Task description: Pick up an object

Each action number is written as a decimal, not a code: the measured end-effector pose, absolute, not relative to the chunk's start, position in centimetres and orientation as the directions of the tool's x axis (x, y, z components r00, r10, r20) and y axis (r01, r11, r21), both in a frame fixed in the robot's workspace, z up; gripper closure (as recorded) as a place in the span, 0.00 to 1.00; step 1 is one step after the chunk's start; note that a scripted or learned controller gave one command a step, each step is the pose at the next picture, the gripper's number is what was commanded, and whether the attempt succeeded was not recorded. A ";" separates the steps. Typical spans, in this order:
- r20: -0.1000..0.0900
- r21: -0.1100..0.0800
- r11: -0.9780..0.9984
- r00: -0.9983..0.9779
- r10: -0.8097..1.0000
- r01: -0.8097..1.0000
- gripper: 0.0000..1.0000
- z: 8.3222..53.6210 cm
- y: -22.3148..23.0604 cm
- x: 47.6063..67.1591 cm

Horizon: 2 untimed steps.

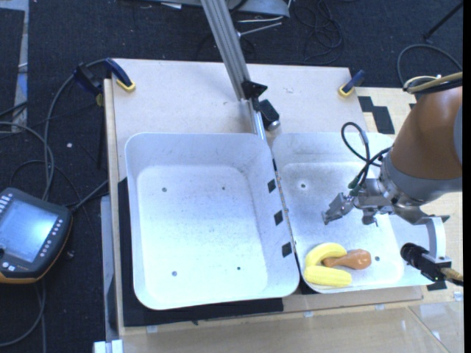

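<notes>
So, going left to right: the left bin [199,219] has nothing in it that I can spot, just speckled white plastic. The right bin [309,175] is where everything is. Count-wise I get two bins, one arm and two objects: a yellow banana [324,265] curled at the near edge of the right bin, and a brownish-orange piece [355,259] touching its right side, looks like a toy food thing but I can't say what exactly. The gripper [337,208] hangs above the middle of that bin, up and away from the pair, with nothing between its fingers as far as I can see; how wide it's open I honestly can't tell from this angle. So I'd say the pick hasn't happened yet: both objects sit on the bin floor, and the whole descend, close and lift part is left.
</notes>
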<state>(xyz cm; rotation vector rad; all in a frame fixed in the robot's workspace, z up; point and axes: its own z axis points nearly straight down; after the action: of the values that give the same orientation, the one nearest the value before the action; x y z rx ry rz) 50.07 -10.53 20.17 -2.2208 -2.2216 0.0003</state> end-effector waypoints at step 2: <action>0.001 -0.004 0.000 0.000 1.000 1.000 0.00 11.6 -9.6 49.5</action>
<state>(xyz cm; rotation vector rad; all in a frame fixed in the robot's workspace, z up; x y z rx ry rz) 49.54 -9.65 11.59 -2.2191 -2.2193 0.0037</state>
